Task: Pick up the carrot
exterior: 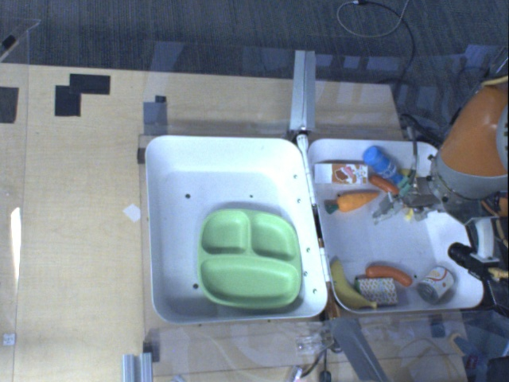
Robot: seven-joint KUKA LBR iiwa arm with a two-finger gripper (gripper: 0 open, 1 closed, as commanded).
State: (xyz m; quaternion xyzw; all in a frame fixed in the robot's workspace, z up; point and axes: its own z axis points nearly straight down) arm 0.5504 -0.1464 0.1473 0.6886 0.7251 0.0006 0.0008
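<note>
Your gripper (395, 205) sat open just right of the carrot (354, 202), which lay lengthwise left-right near the bin's (445, 249) left wall.

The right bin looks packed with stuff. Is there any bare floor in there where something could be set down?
Yes: a bare white patch in the right bin, bordered by the carrot above and the banana, grater and can below. The top strip is crowded, with the carton, blue bottle and gripper.

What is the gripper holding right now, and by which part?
Nothing. The gripper hangs open just right of the carrot, which lies on the right bin's floor.
</note>
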